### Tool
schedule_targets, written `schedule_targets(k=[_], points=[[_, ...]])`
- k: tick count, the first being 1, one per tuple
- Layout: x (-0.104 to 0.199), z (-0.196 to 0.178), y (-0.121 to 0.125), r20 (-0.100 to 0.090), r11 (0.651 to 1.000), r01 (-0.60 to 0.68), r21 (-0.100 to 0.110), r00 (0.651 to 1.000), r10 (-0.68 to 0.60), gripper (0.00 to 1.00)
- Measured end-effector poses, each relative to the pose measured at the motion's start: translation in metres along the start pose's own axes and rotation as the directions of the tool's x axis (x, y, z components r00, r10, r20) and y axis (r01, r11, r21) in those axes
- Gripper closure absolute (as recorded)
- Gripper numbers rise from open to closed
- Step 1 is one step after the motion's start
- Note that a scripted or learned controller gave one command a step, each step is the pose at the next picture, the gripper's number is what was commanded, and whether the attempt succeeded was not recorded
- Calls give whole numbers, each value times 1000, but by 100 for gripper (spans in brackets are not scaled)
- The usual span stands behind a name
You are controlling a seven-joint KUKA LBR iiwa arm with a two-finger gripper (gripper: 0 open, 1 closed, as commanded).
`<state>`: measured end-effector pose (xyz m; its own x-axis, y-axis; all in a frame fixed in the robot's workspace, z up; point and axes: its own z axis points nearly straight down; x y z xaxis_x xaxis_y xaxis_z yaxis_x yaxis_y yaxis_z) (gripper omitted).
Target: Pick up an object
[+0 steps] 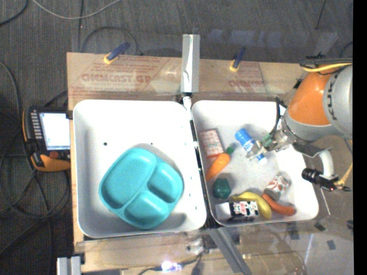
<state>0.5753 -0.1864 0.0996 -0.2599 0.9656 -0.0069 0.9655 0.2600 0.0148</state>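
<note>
Dark grey carpet (143,16) with cables (51,7) around brown bench (137,76)

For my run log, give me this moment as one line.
arm: over right bin | gripper: at blue bottle, grasp unclear | left bin: teal tray

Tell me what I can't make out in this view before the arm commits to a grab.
- Gripper: too small and blurred in the camera view to read its fingers; contact with the blue bottle is unclear.
- Banana: partly covered by the dark carton.
- Arm: cut off at the right edge.
- Small can: label too blurred to read.
</note>
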Motion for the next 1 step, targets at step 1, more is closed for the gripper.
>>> schedule_targets(k=[1], points=[[20, -114, 27, 0, 983, -184, 18, 983, 184, 100]])
